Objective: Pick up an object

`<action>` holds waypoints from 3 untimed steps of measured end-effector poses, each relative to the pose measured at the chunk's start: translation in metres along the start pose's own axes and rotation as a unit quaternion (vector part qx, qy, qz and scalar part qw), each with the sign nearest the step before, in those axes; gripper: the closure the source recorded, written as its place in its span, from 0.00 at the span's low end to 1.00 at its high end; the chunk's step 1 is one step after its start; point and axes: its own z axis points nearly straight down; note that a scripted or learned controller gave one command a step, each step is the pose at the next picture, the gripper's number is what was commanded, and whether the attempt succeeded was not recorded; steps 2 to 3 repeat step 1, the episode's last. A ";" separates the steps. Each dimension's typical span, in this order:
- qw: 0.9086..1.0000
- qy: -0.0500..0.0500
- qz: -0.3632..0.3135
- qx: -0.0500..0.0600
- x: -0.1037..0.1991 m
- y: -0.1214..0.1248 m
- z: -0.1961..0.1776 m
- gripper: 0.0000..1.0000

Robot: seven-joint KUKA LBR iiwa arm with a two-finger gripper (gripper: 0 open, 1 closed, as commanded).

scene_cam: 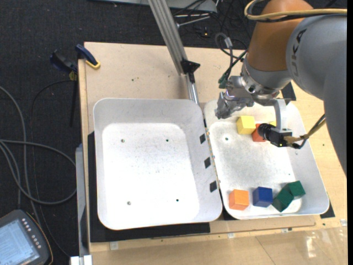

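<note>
My gripper (225, 108) hangs over the far left corner of the right bin (259, 159). A yellow block (246, 125) lies just to its right, apart from it. A red block (258, 134) sits beside the yellow one, partly hidden by a black fitting. Along the bin's near edge lie an orange block (239, 199), a blue block (263, 196) and two green blocks (289, 195). I see nothing between the fingers.
The left bin (146, 159) stands next to the right one. A slanted metal rod (168, 29) reaches down to the bins' far join. A blue and yellow clamp (77, 59) rests on the bench's far left corner.
</note>
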 end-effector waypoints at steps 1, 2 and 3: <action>1.000 0.000 0.000 0.000 0.056 0.008 -0.007 1.00; 1.000 0.000 0.000 0.000 0.056 0.008 -0.007 1.00; 1.000 0.000 0.000 0.000 0.056 0.008 -0.007 1.00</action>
